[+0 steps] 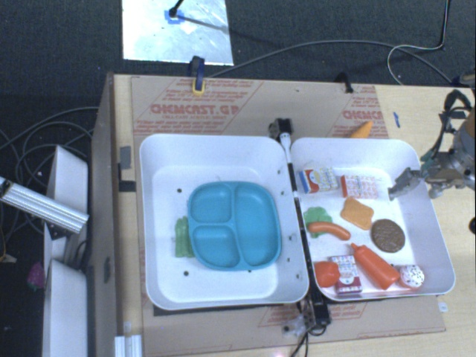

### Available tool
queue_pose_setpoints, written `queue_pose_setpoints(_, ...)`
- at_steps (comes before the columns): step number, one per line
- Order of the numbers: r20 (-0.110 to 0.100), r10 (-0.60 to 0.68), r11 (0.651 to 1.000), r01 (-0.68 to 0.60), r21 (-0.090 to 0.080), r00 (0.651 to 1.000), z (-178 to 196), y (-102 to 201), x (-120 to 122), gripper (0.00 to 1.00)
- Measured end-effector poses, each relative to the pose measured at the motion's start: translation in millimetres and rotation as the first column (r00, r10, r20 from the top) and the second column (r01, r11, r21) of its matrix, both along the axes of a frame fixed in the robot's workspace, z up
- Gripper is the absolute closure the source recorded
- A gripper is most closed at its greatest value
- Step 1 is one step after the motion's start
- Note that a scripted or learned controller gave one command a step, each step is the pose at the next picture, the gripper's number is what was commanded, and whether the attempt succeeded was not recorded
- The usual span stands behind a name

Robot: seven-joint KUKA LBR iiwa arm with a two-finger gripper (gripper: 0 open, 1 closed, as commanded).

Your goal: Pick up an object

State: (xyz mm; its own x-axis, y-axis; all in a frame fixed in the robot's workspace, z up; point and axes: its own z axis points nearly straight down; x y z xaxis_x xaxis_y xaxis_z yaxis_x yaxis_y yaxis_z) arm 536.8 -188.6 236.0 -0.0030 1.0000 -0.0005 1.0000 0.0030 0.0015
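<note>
Camera view, bench board (223, 110) reads, seemingly, "CHEMCAST"

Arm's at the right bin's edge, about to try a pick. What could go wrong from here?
1. The food toys in the right bin lie crowded: the orange bottle touches the small carton, so a grab may nudge neighbours or slip.
2. The brown cookie lies flat, hard to pinch.
3. The gripper hovers near the bin's rim and might clip it descending.
</note>
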Motion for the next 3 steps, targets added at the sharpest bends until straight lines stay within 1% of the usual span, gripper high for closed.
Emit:
queue_pose_setpoints(1,-0.002,-0.002,1.000,0.002,0.000,1.000,-86,-18,-8,0.00)
queue_pose_setpoints(2,0.000,0.001,1.000,-0.001,0.001,1.000,-152,37,26,0.00)
queue_pose_setpoints(3,0.001,0.002,1.000,-0.002,0.000,1.000,-141,36,26,1.00)
